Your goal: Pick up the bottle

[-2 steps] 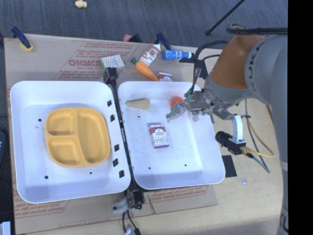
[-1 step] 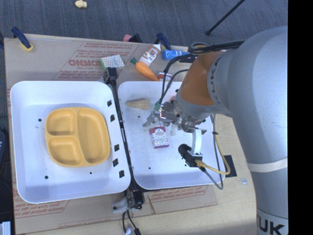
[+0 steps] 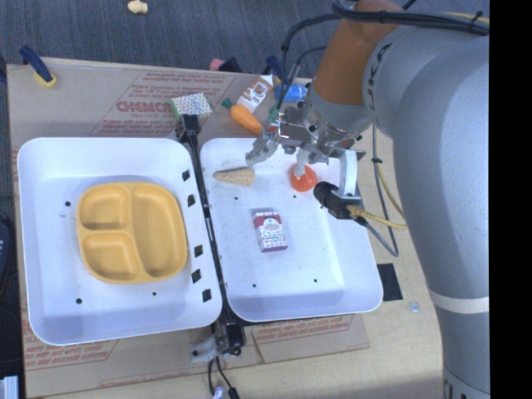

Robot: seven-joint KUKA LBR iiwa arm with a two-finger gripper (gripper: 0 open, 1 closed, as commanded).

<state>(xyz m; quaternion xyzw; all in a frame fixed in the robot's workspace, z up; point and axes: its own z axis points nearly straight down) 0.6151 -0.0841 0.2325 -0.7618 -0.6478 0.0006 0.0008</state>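
Observation:
A small white bottle [image 3: 253, 96] with an orange label lies on the cardboard just beyond the right bin's far rim. An orange carrot-shaped piece [image 3: 245, 120] lies against it. My gripper [image 3: 281, 151] hangs over the far end of the right bin [image 3: 357, 283], a little in front of and to the right of the bottle. Its fingers [image 3: 259, 150] are spread open with nothing between them. A small orange-red object [image 3: 302, 179] sits on the bin floor just below the right finger.
In the right bin lie a tan bread-like piece [image 3: 233, 175] and a small red box [image 3: 269, 229]. The left bin [image 3: 41, 223] holds a yellow divided plate [image 3: 131, 231]. A patterned block [image 3: 190, 105] and a blue clamp [image 3: 38, 66] sit on the cardboard behind.

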